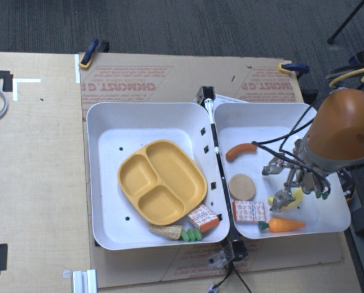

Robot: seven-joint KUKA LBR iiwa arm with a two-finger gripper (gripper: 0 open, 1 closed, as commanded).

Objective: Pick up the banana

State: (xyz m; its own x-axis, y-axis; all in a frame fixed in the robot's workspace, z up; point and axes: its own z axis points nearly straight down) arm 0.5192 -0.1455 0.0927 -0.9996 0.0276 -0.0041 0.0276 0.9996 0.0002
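**Kid:** What is on the far left?

**Me:** The left bin (pixel 102 163). A yellow plate (pixel 162 180) with three parts sits in the middle of it. At the bin's near edge lie a tan bar (pixel 165 231), something small and green (pixel 192 235), and a little red and white box (pixel 203 217), all close together.

**Kid:** And in the other one?

**Me:** In the right bin (pixel 255 119) I see a sausage (pixel 240 151) near the top. Below it is a round brown cookie (pixel 242 187), then a red and white packet (pixel 249 211). A carrot (pixel 281 225) lies by the near edge.

**Kid:** Where is the banana?

**Me:** The banana (pixel 295 196) is the bit of yellow just above the carrot. My gripper (pixel 284 199) is right on top of it and hides most of it.

**Kid:** Did you grab it?

**Me:** I cannot tell. The gripper is low, right at the banana, but from up here I can't see if it is open or closed.
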